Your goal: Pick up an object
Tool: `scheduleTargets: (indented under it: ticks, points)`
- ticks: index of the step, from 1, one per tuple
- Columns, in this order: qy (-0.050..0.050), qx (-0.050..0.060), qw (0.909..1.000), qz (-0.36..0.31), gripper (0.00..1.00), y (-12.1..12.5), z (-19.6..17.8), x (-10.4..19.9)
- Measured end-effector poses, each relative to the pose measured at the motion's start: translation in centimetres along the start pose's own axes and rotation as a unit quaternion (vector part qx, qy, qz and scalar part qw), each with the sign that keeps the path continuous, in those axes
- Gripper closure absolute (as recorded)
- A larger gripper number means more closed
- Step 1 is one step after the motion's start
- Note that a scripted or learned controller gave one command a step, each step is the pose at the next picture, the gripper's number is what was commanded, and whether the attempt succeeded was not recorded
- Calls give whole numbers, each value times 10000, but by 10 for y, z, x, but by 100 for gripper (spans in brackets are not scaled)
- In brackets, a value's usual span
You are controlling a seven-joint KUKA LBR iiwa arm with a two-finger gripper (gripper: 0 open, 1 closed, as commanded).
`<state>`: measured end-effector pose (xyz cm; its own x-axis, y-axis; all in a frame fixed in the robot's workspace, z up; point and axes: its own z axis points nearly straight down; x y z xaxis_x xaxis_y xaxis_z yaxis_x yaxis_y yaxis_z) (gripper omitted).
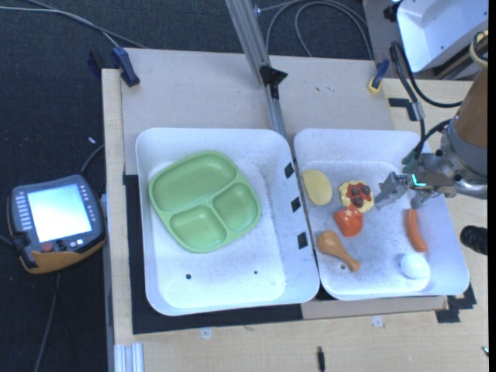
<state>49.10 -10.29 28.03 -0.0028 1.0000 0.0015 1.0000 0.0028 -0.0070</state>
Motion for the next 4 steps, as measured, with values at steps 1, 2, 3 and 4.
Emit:
scheduleTargets:
  ticks: [1, 2, 3, 4]
  points:
    - [-1, -6, 10000, -1, 0, 0, 0, 0]
    - [6, 21, 10000, 4, 0, 1, 44, 4]
    - [9, 30, 10000, 6, 0, 2, 109, 8]
    - [31, -24, 10000, -1, 0, 5, 169, 10]
